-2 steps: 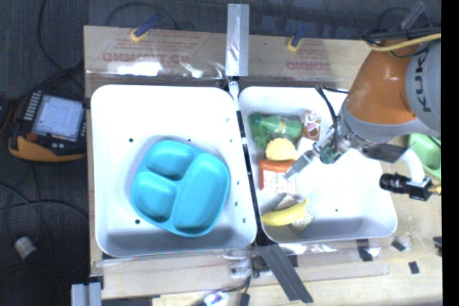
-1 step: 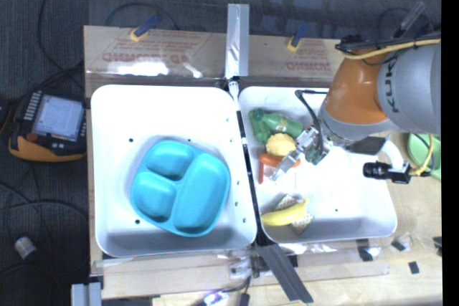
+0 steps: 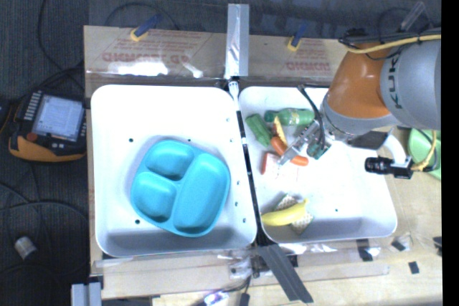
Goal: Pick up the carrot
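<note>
Banana (image 3: pixel 284 213): at the front wall of the right bin (image 3: pixel 358 222), well below the gripper, a pale scrap (image 3: pixel 301 224) touching its right end
Gripper (image 3: pixel 295 148): low in the right bin near its left half, the fingers pointing down-left; whether they are apart or closed I cannot tell, and nothing can be made out between them
Carrot (image 3: pixel 277 145): small orange piece just left of the gripper, lying close beside the fingertips; contact cannot be judged
Red pieces: one short red bit (image 3: pixel 300 161) right under the gripper, a thin red strip (image 3: pixel 263 164) lower left of it, by the wall between the bins
Green items: a long green pod (image 3: pixel 257 127) up-left of the gripper, a green bottle-like thing (image 3: pixel 290 116) just above it; the two lie near each other at the back of the bin
Arm (image 3: pixel 373 86): grey with an orange band, coming in from the right, above and right of the gripper
Plate (image 3: pixel 181 185): blue, three compartments, in the left bin (image 3: pixel 115 118), well to the left of the gripper
Pendant (image 3: pixel 49 125): handheld screen unit on the floor, far left of the gripper, beyond the left bin
</note>
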### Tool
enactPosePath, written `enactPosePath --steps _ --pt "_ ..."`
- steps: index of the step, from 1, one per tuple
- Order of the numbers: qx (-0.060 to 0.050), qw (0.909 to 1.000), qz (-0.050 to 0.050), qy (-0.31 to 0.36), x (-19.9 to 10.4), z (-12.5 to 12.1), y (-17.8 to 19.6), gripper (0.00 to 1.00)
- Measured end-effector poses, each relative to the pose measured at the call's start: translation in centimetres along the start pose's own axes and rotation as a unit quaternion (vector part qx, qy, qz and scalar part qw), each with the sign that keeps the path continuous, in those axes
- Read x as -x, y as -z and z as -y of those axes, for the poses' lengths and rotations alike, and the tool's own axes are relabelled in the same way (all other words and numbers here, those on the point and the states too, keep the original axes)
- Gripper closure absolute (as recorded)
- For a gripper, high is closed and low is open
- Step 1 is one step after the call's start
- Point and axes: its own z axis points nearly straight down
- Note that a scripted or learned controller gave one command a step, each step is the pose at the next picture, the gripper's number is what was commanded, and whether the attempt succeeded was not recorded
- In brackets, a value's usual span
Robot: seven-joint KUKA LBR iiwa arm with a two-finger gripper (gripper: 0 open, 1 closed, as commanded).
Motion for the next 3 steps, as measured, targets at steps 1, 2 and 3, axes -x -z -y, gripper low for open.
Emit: enactPosePath --steps 1,2,3 --pt "-0.009 0.9990 -0.004 -0.043 1.4 -9.7 10.7 1.00" --pt "-0.009 0.9988 -0.003 -0.047 2.6 -4.3 -1.9 1.00" --pt "-0.009 0.9988 -0.005 -0.047 2.6 -4.3 -2.0 0.00"
